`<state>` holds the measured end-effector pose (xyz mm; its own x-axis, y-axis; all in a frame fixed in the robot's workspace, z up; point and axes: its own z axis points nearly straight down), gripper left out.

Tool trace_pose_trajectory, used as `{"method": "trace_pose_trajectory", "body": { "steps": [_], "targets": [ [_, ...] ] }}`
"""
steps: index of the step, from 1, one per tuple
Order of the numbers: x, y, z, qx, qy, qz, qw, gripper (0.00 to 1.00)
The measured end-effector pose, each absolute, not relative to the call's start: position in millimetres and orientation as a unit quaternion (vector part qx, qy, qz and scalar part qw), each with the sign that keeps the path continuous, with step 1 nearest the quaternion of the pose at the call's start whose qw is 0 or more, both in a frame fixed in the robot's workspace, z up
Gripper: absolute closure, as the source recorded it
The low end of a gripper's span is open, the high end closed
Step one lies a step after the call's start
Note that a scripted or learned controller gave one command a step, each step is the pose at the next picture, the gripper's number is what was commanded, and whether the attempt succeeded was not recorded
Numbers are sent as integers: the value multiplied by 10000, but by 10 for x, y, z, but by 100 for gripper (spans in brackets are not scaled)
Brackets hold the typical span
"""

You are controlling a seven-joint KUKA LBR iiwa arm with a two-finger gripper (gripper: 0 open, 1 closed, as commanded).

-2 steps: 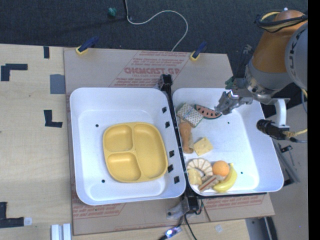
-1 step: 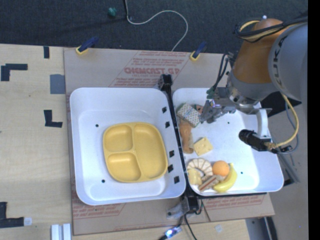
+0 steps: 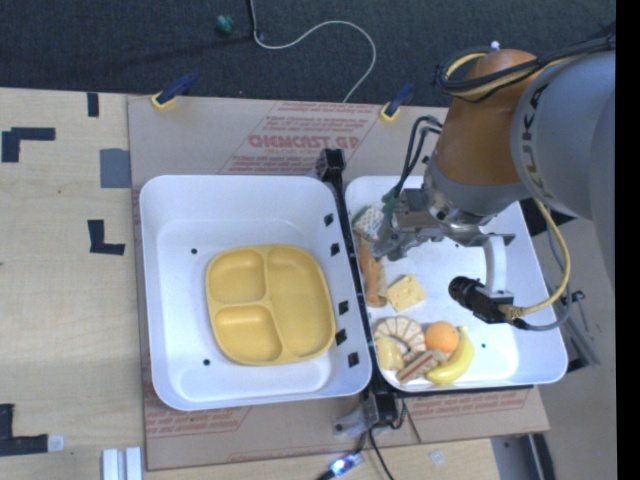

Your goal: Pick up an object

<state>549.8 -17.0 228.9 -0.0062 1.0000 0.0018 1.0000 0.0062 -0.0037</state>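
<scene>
The right bin (image 3: 520, 363) holds toy food. A cheese wedge (image 3: 405, 293) lies near its middle, a bread stick (image 3: 374, 280) runs along its left wall, and a pale blue-grey item (image 3: 366, 220) sits at its upper left. Crackers (image 3: 397, 336), an orange (image 3: 441, 337), a banana (image 3: 453, 361) and a sausage-like piece (image 3: 413, 366) are bunched at the front. My gripper (image 3: 392, 236) hangs low over the upper left of this bin, just right of the bread stick and above the cheese. The arm's body hides its fingers.
The left bin (image 3: 170, 268) holds a yellow divided plate (image 3: 268, 303). A black divider (image 3: 345, 258) runs between the bins. A black cylinder with a cable (image 3: 478, 299) hangs over the right bin's right side. Cardboard (image 3: 290, 133) lies under both bins.
</scene>
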Motion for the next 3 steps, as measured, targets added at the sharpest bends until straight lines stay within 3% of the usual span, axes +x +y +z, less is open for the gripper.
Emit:
{"method": "trace_pose_trajectory", "body": {
  "steps": [1, 2, 3],
  "targets": [
    [5135, 211, 2354, -7053, -7089, 13, 21, 100],
    [4935, 405, 2326, -7062, -7080, 17, 18, 100],
    [4993, 380, 2313, -7061, -7081, 11, 10, 100]
  ]
}}
